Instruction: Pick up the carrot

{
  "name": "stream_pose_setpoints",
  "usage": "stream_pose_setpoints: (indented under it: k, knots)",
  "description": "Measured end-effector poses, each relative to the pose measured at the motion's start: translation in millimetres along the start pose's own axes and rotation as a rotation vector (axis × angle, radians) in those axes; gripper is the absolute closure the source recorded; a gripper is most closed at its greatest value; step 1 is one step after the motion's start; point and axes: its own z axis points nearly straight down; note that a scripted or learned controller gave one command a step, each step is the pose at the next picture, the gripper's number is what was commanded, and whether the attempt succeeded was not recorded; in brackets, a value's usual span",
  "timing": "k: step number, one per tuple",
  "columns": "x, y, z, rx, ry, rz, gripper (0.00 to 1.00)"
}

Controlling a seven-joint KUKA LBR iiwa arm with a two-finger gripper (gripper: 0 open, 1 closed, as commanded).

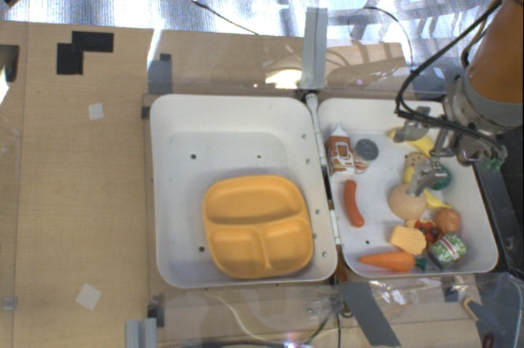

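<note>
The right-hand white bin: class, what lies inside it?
In the right-hand white bin lie an orange toy carrot, a red sausage and a small carton. The tool covers part of the heaped toy foods.

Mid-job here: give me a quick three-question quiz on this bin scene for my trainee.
1. True or false: the carrot lies on the yellow tray.
2. Which bin holds the sausage: left or right?
3. The carrot lies nearest which edge of its bin? A) front B) back C) the divider

Key
1. False; it lies in the right bin, and the tray sits in the left bin.
2. Right.
3. A; it lies by the front edge, beside the cheese wedge, with the claw up among the other toys, apart from it.
</note>
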Motion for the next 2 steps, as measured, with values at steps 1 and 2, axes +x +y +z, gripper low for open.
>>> stream_pose_setpoints:
  k: [1,2]
  knots:
    - [-10,-3,152,0.000,-0.010,0.109,0.00]
    - [39,-30,185,0.000,-0.009,0.165,0.00]
